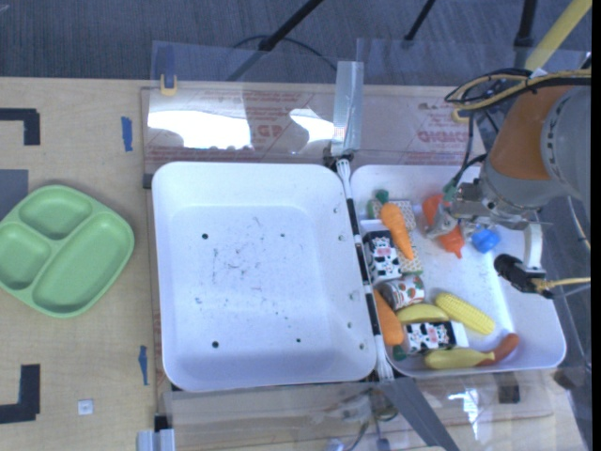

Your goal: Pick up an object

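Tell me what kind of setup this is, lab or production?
Most likely a robotics lab bench for grasping trials. Two shallow white plastic bins sit side by side on a wooden bench, the right one holding plastic toy food such as a yellow corn cob. Black tripod legs stand behind.

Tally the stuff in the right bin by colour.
Orange: 4, carrot, carrot, two small pieces
Yellow: 3, corn, banana, banana
Blue: 1
Black-and-white packs: 2
Total: 10, at least
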You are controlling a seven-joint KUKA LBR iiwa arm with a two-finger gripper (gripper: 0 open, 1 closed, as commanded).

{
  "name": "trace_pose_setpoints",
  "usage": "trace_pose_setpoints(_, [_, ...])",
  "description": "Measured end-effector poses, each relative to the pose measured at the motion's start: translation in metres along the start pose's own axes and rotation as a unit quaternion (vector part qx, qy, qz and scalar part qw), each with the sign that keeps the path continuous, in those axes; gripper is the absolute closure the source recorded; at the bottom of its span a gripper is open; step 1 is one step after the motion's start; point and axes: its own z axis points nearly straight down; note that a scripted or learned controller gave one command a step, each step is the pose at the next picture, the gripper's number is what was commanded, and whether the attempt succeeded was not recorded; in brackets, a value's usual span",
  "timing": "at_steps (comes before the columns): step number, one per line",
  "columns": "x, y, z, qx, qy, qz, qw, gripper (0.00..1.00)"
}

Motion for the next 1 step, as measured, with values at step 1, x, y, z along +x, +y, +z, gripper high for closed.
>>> trace_pose_setpoints(1, [0.0692, 0.0234, -0.1104, 0.001, 0.002, -0.07, 0.9975, 1.0])
